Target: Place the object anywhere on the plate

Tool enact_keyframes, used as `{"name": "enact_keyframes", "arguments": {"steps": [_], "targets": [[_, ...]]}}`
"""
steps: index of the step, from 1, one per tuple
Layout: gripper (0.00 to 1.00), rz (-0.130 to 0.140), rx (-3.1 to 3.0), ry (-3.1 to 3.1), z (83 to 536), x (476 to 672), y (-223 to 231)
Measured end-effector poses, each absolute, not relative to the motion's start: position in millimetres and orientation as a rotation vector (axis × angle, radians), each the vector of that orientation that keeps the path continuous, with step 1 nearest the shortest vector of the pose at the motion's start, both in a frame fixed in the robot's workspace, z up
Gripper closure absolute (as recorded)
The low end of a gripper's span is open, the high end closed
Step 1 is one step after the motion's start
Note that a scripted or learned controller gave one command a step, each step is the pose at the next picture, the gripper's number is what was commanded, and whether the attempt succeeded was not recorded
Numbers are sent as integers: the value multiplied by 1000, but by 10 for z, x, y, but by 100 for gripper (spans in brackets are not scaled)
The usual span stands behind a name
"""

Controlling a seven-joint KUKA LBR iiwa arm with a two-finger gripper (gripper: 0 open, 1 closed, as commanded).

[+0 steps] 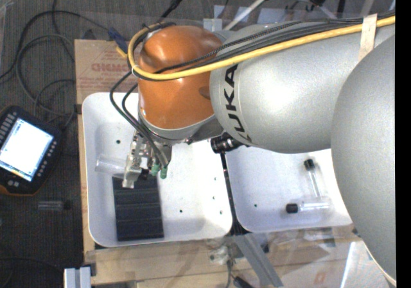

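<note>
We observe the grey KUKA arm (pixel 302 81) with its orange wrist band (pixel 173 78) reaching in from three o'clock and hanging over the left shallow white bin (pixel 192 216). The two-finger gripper (pixel 136 174) sits below the band, toward seven o'clock of it, directly above the upper edge of a dark ribbed rectangular plate (pixel 138 213) that lies flat on the bin floor near the bin's six o'clock side. At nine o'clock of the gripper, just beside it, we note a small clear plastic piece (pixel 106 165) resting on the bin floor, beside the plate's upper left corner and not on it; we cannot tell whether it touches the gripper. We cannot tell whether the gripper is parted or closed. In the right shallow white bin (pixel 257 216) a clear tube with black caps (pixel 311 187) lies bent in an L. At nine o'clock of the bench, a handheld pendant with a lit screen (pixel 26 149) rests on the dark floor.
</note>
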State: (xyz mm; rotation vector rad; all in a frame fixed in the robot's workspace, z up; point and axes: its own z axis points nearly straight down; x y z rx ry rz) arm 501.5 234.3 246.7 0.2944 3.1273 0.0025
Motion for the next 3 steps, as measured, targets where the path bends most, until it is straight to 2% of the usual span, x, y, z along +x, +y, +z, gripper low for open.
{"name": "enact_keyframes", "arguments": {"steps": [1, 2, 3], "targets": [[100, -2, 175, 3139, 1754, 4856, 2331], [100, -1, 81, 3138, 3034, 4847, 2330], [100, -3, 16, 3145, 1486, 4828, 2325]]}}
